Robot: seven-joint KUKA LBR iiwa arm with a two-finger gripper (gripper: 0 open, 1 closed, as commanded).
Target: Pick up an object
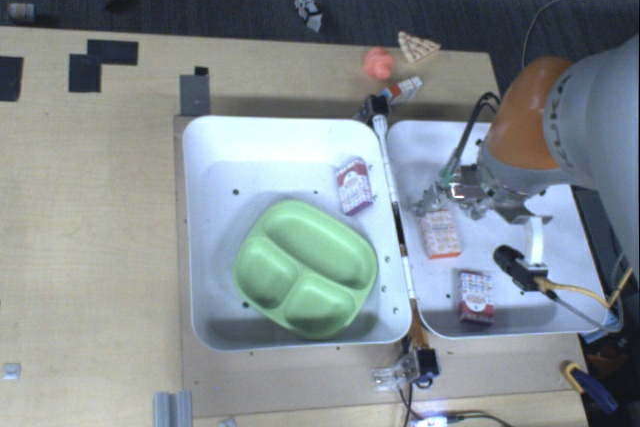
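Right white bin (560,320) holds a pale orange-printed packet (439,236) lying flat.

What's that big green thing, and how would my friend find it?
Find the two white bins side by side and take the left bin. The big green thing is a plate with three sections, lying in the near half of that bin. Its only neighbour there, a small red and white packet, is far smaller; nothing else in the bins is green.
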